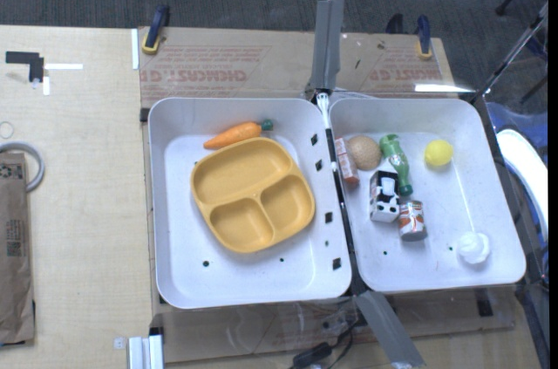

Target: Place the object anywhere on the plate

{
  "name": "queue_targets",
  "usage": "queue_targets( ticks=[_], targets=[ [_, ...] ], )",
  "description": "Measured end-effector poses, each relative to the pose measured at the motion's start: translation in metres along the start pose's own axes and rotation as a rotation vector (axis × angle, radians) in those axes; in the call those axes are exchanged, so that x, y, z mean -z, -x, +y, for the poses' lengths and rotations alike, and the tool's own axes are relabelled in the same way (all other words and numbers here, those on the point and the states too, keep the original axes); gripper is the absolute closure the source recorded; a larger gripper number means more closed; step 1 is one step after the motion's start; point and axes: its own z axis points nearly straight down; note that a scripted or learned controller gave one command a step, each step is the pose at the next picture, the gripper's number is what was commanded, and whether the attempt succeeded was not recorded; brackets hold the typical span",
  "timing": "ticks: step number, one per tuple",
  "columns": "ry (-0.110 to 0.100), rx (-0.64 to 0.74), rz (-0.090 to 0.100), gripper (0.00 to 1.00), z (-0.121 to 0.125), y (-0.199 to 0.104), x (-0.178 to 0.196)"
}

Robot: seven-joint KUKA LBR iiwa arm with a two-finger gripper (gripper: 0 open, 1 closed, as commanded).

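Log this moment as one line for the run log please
plate: left bin, nothing on it | carrot: beside plate's far edge | yellow ball, green bottle, can: right bin

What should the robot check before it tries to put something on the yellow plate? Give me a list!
1. Plate lies flat in the left bin: ok.
2. Plate's three compartments free of things: ok.
3. Carrot on the plate: not ok, it lies beside the plate's far rim.
4. Things to pick in the right bin: ok, lemon, green bottle, cow carton, small can.
5. Gripper ready above a thing: cannot tell.
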Motion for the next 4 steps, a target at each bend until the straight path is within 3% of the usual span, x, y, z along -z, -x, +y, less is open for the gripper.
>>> queue_targets(
  ticks=[1,3,4],
  targets=[
    [-0.002,-0.004,0.002,1.0,0.0,0.0,-0.261],
    [0.001,0.0,0.002,1.0,0.0,0.0,-0.006],
    [0.001,0.234,0.002,1.0,-0.02,-0.004,0.001]
  ],
)
